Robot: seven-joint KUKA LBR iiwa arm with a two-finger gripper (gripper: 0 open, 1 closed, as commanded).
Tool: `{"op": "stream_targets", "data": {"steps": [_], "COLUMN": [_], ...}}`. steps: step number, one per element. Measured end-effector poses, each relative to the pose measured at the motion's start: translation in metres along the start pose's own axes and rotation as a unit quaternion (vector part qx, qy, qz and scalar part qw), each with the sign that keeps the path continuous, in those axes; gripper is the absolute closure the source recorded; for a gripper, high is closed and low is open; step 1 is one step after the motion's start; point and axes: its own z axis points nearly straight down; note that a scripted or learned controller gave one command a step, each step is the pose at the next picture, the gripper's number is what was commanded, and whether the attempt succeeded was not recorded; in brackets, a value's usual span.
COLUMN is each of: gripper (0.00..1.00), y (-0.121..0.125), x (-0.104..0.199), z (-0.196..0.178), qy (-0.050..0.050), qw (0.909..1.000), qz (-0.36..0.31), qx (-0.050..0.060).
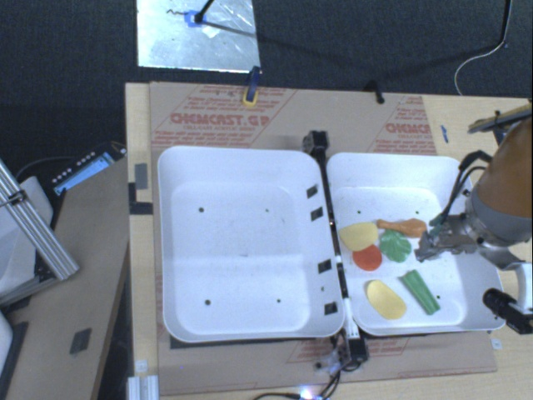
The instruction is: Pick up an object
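Claw (426,247) beside green toy (396,246), carrot (401,226).

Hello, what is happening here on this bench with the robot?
A robot arm reaches into the right bin, trying to pick up an object. Its gripper hovers beside a green piece and an orange piece. Two yellow pieces, a red one and a green stick lie nearby. Nothing looks grasped yet.
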Motion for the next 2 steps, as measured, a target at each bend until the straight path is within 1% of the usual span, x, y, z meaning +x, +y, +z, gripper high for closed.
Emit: {"op": "stream_targets", "data": {"steps": [1, 2], "gripper": [1.0, 1.0], "y": [0.001, 0.001], "x": [0.065, 0.113], "z": [0.006, 0.006], "qy": [0.001, 0.0], "qw": [1.0, 1.0], "qz": [-0.002, -0.002], "qx": [0.0, -0.001]}}
